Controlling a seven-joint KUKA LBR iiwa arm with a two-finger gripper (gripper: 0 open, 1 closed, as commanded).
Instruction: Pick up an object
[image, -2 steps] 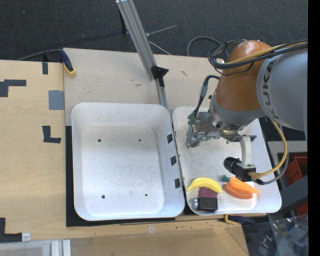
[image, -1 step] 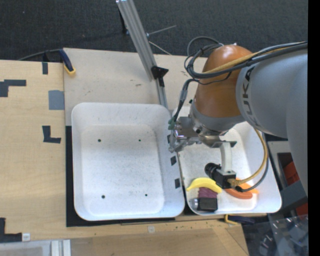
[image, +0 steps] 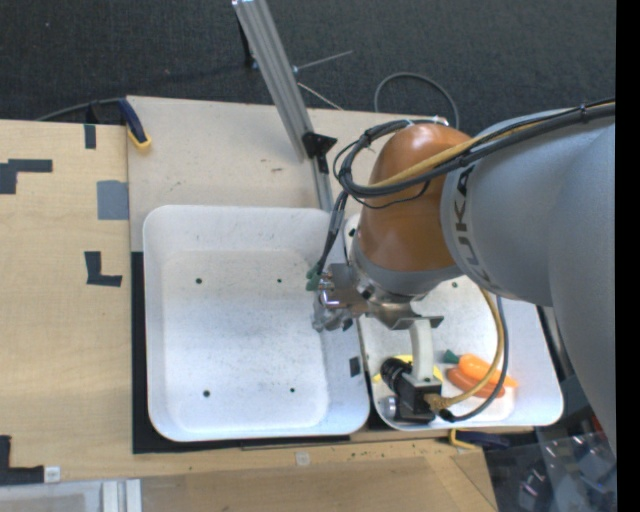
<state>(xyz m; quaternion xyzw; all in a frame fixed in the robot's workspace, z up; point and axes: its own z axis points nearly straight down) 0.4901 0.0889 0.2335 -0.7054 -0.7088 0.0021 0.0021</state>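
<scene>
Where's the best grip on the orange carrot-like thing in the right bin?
Probably mid-body on the orange carrot-like thing, straight down from above. It lies flat in the right bin, long axis roughly left-right, green end leftward, so close across its narrow width.

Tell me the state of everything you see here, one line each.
Left bin, level, floor bare.
Right bin, level, partly hidden by the arm.
Hand, low where the bins' rims meet.
Orange object, lying in the right bin, apart from the hand.
</scene>
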